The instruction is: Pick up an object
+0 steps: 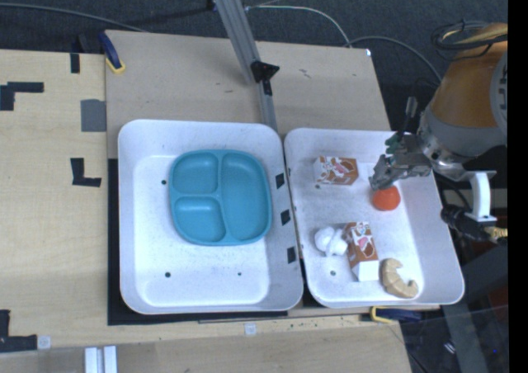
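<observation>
In the right bin, near its far right corner, the hand was seen lowered over a small orange-red ball, its dark fingers just above and touching the ball's far side. Whether the fingers were spread or closed could not be told, and nothing was seen gripped between them. A red-and-white packet lay to the left of the ball. Nearer, a white object, a brown-and-white carton and a tan curved piece were grouped. A blue divided plate was seen in the left bin on the counter.
</observation>
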Robot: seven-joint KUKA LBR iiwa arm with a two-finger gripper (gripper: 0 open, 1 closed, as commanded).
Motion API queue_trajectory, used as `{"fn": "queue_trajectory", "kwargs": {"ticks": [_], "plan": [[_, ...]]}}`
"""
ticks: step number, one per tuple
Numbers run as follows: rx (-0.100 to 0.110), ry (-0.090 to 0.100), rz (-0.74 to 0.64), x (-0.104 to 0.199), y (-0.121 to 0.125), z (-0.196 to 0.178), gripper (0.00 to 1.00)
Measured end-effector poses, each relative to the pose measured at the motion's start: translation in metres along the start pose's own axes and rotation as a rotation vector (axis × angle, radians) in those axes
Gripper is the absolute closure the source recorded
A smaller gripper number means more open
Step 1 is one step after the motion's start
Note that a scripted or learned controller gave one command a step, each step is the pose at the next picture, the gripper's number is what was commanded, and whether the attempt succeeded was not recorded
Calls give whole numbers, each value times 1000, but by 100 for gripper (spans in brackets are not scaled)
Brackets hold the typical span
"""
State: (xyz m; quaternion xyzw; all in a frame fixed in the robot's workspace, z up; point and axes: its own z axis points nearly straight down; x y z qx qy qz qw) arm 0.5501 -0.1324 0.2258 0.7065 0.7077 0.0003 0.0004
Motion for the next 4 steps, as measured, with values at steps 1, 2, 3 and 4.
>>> {"fn": "queue_trajectory", "kwargs": {"ticks": [1, 2, 3, 4], "plan": [[3, 2, -5, 60, -5, 4, 100], [4, 2, -5, 117, -8, 11, 100], [2, 2, -6, 170, -9, 0, 100], [3, 2, -7, 227, 7, 5, 100]]}}
